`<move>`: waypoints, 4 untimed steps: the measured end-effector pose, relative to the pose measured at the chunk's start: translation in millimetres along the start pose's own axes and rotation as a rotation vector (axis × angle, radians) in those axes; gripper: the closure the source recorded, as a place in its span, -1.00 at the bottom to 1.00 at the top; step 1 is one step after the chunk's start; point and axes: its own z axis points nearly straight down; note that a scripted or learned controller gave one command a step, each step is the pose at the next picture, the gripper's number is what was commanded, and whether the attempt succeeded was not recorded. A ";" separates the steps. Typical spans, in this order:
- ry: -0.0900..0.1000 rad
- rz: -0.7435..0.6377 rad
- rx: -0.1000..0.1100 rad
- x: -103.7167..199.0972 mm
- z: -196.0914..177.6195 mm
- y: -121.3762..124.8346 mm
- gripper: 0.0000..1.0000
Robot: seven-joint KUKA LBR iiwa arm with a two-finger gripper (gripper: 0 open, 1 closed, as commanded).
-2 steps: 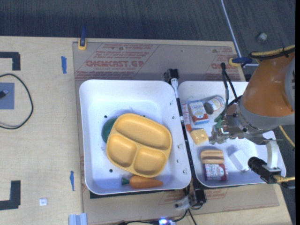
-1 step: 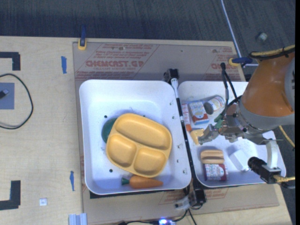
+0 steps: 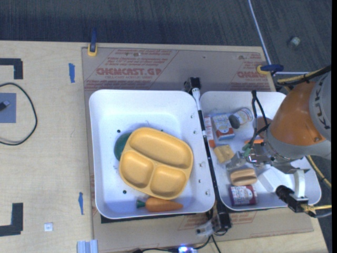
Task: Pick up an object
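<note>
Even overhead light, soft shadows, slight blur, no glare.

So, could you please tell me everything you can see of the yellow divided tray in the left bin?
The yellow divided tray looks like smooth moulded plastic with rounded corners. It has three compartments: one long one along its far side and two smaller ones nearer the camera. It sits open side up, turned at an angle, in the middle of the left bin. It partly covers a dark green object at its left edge, and a carrot lies just by its near edge.
</note>
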 end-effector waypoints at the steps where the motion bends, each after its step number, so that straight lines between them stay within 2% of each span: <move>1: -0.001 0.000 -0.004 0.3 -10.3 1.2 1.00; 2: -0.001 0.000 -0.004 0.3 -10.2 1.1 -1.00; 3: -0.002 0.000 -0.007 0.3 -20.2 2.1 1.00; 4: -0.002 0.000 -0.006 0.4 -20.1 2.0 -1.00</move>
